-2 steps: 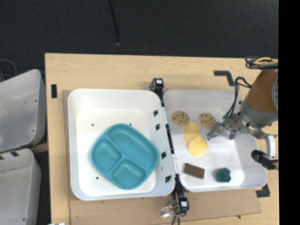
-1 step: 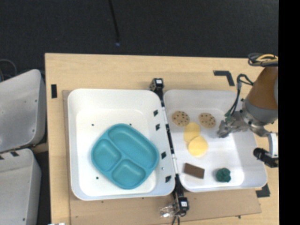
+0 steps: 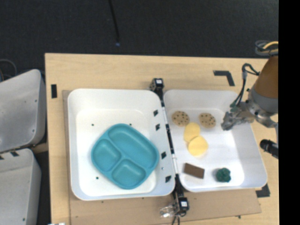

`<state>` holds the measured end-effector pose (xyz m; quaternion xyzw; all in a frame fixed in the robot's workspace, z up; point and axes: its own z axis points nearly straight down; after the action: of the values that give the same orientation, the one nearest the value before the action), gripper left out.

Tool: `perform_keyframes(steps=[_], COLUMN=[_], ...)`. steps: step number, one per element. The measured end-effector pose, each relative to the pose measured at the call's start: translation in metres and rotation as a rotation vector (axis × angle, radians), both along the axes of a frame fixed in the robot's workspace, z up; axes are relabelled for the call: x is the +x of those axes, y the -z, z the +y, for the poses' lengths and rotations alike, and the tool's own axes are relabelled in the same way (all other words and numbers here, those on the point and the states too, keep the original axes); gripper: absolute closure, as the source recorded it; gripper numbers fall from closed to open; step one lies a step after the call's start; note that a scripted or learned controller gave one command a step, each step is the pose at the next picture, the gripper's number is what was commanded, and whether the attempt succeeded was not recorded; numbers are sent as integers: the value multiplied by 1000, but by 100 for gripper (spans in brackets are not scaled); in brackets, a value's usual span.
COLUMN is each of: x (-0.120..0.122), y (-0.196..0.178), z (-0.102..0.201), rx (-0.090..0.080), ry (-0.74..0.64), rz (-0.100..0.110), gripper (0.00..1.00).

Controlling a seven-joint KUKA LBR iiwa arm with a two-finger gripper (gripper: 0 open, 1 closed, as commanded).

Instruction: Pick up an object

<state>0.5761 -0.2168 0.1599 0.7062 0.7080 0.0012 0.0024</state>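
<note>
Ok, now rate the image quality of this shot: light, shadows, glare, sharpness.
Camera view: even, soft lighting with faint shadows along the inner walls of the left bin; the right bin looks bright, close to washed out. The whole frame is slightly soft: the two cookies show coarse speckle, and the end effector is blurry at the edges. The blue tray has no strong glare.

Wood bench [image 3: 117, 71] on dark floor [image 3: 187, 18].
</note>
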Motion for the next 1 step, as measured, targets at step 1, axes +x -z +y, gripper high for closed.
perform_keyframes(steps=[1], x=[4], y=[-44], z=[-4], rx=[-1], ry=[-1], rz=[-1], gripper=[100])
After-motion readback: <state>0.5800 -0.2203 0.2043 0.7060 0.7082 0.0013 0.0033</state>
